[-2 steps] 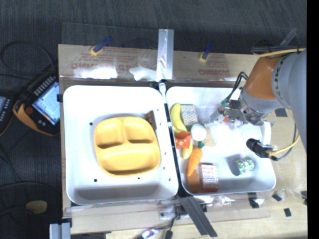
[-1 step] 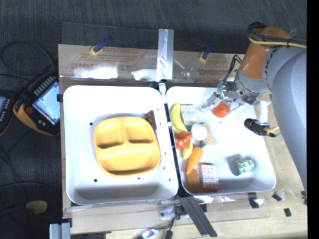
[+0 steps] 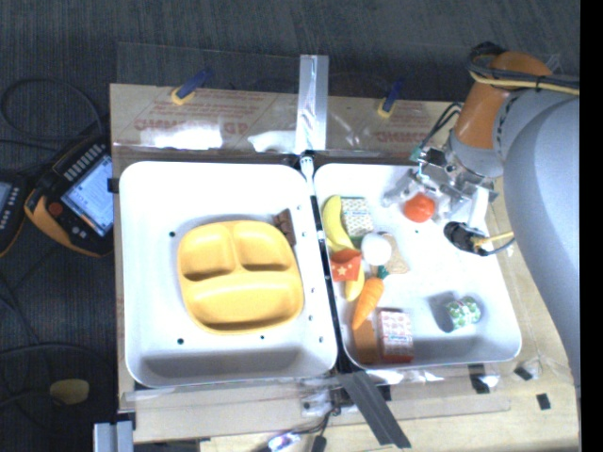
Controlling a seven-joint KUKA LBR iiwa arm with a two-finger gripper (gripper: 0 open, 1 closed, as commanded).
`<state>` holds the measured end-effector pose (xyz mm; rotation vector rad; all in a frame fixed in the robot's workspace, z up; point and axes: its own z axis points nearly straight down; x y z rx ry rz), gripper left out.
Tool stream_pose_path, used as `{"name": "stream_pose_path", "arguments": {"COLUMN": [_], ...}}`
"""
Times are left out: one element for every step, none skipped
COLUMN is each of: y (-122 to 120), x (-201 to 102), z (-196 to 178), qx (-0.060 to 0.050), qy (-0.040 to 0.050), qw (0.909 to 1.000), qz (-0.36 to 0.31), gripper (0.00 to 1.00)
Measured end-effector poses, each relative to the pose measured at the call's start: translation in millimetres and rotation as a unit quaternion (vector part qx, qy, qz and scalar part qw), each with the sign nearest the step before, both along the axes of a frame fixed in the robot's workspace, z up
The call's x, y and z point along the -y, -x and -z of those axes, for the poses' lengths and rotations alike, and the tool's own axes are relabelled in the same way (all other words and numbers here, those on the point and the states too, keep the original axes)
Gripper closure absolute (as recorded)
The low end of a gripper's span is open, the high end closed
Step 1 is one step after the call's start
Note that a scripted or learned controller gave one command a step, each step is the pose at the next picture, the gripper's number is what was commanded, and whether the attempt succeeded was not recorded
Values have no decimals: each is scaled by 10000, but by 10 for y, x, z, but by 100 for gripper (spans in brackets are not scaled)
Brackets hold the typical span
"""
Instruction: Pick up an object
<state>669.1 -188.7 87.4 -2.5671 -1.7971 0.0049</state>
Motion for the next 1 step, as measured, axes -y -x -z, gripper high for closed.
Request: {"name": "stream_pose_path", "arguments": {"y": [-8], "x": [29], "z": [-103], "qx": [30], "qy": [51], "qw": [10000], "qz": [10], "gripper": [100]}}
